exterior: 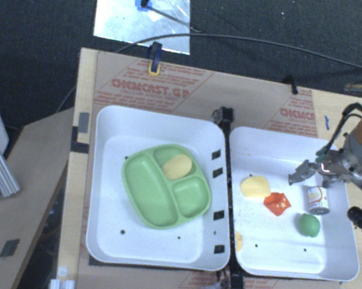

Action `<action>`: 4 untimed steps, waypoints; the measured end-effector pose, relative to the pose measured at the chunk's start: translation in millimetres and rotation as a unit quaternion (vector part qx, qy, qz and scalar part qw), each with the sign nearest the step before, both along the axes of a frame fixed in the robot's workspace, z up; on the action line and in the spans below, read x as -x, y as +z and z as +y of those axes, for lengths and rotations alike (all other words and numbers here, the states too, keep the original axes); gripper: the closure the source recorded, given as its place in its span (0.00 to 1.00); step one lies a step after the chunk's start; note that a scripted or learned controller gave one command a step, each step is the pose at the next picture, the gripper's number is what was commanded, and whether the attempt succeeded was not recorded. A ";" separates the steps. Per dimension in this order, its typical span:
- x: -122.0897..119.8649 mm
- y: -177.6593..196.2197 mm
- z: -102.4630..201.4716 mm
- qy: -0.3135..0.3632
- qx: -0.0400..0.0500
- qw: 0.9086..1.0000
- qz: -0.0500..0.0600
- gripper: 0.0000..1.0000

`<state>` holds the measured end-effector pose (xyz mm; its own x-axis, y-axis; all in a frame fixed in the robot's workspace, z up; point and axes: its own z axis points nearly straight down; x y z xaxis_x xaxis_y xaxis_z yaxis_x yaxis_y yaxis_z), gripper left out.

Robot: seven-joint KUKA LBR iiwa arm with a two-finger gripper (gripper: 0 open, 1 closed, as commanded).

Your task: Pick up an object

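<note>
Over the right bin (338, 259) the gripper (311, 171) hangs spread and empty beside the small can (318, 200), which looks light, rigid and slick, so I'd pinch it across its round sides.

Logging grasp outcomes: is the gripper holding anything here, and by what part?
Nothing is held. The two-finger gripper hangs open above the right white bin, nothing between its fingers; the small white cylindrical can lies just below it.

Bench (196, 86) covered by brown printed board. Two white bins directly on it, side by side and touching: left bin (108, 164), right bin (332, 255).
</note>
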<state>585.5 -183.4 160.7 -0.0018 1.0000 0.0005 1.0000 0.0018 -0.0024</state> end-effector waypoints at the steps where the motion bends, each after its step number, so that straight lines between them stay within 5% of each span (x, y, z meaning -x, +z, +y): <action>1: 0.3 -58.1 1.2 0.002 -0.005 1.000 -0.002 0.00; 2: -3.3 -74.4 7.6 0.005 -0.005 1.000 -0.003 0.00; 3: -2.7 -64.1 4.6 0.004 -0.001 1.000 -0.004 1.00; 4: 0.7 -18.7 2.0 0.001 0.001 1.000 -0.004 1.00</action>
<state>584.8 -181.4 142.0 -0.0042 1.0000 -0.0019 1.0000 0.0042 0.0058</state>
